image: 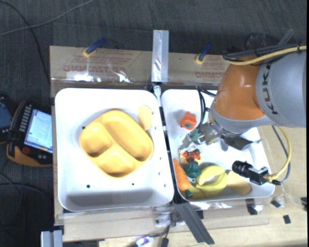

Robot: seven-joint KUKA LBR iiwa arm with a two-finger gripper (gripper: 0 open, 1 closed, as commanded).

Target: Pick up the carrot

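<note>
Camera view from above shows a counter with two white bins side by side, and the grey arm reaching into the right bin, its end effector hanging low over a heap of small toys; whether it is apart or together cannot be told. Below and slightly left of the end effector, the carrot lies against the bin's left wall, touching a banana. Far to its left, the left bin holds a yellow sectioned dish.

Yellow tray in left bin; banana right bin.
</note>
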